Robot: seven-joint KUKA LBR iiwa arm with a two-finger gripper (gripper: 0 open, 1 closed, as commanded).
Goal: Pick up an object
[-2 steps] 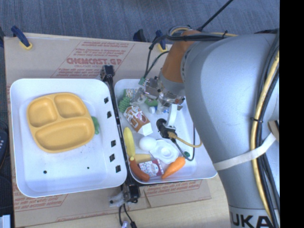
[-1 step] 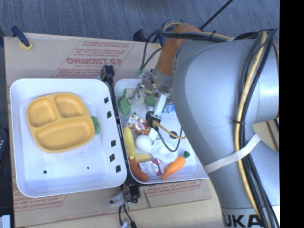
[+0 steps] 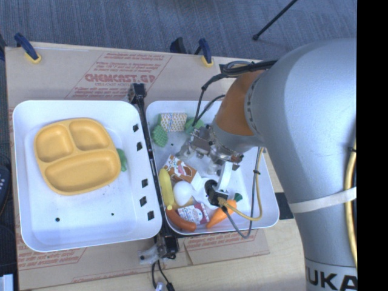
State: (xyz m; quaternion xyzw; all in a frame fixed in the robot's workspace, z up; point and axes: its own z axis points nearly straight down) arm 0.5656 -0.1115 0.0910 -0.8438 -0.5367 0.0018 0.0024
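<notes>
The grey arm (image 3: 315, 138) takes up the right side of the scene. It reaches in from the right and bends down and to the left, with its orange band (image 3: 233, 111) above the wrist over the far part of the right bin (image 3: 262, 214). The gripper (image 3: 201, 152) hangs low inside that bin, around its middle. Wrist hardware covers its tip, so I cannot tell whether it is spread or pressed together. Both bins rest on a cardboard sheet (image 3: 109, 71) with red lettering, held at its far edge by blue clamps (image 3: 27, 48). The left bin (image 3: 36, 223) holds a yellow divided plate (image 3: 77, 156) in its far half. A small green thing (image 3: 123, 160) sits against the plate's right edge, mostly hidden. The objects to pick crowd the left and near parts of the right bin. A yellow banana (image 3: 165, 188) lies along the left wall, with a white egg (image 3: 182, 193) touching its right side. A brown-and-white packet (image 3: 180, 170) lies just near-left of the gripper, too close to judge whether they touch. Nearer still are a red-and-white packet (image 3: 194, 213), a red sausage-like piece (image 3: 180, 223) by the near wall and an orange carrot (image 3: 218, 217) to its right. At the far end sit a pale checked roll (image 3: 174, 121), a green ridged piece (image 3: 159, 136) and a second green piece (image 3: 194, 125) partly behind the gripper.
</notes>
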